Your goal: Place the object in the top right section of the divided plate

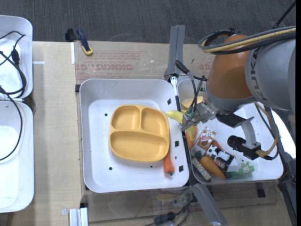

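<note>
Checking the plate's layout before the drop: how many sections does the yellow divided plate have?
3. On the divided plate: two small sections at the top, left and right, and one wide section along the bottom. Nothing covers the plate.

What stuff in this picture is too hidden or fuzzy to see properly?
- Right bin: the arm covers much of it in the camera view.
- Gripper: small and dark; whether it grips the yellow object beside it is unclear.
- Toys in the right bin: piled together, too small to name.
- Carrot below the divided plate: its tip is blurred.
</note>
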`<state>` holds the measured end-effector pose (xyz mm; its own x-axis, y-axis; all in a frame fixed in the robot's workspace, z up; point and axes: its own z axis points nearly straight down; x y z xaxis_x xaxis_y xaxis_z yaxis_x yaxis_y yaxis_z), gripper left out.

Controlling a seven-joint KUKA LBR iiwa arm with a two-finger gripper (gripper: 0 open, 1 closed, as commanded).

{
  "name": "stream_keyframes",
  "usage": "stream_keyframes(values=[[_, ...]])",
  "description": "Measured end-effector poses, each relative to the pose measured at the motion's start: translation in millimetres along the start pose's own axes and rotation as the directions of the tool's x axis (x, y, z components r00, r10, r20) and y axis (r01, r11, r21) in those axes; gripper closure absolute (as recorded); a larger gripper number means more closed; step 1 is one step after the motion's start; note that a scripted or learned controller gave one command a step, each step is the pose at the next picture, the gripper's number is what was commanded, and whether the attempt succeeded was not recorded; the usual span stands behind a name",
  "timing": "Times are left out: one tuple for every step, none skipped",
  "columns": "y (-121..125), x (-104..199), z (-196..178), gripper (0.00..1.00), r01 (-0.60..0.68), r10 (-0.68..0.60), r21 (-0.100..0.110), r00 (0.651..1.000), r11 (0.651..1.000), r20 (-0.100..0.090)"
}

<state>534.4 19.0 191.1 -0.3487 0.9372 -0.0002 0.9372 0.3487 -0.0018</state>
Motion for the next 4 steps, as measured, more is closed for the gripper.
stream_keyframes(values=[[53, 35, 0, 1.0, 0.277, -0.277, -0.001, 0.961, 0.961, 0.001], [24, 30, 1, 1.0, 0.034, -0.034, 0.002, 0.999, 0.999, 0.0], [57, 44, 1, 1.0, 0.055, -0.055, 0.001, 0.998, 0.998, 0.001], [57, 44, 1, 0.0, 0.055, -0.055, 0.001, 0.999, 0.999, 0.001]])
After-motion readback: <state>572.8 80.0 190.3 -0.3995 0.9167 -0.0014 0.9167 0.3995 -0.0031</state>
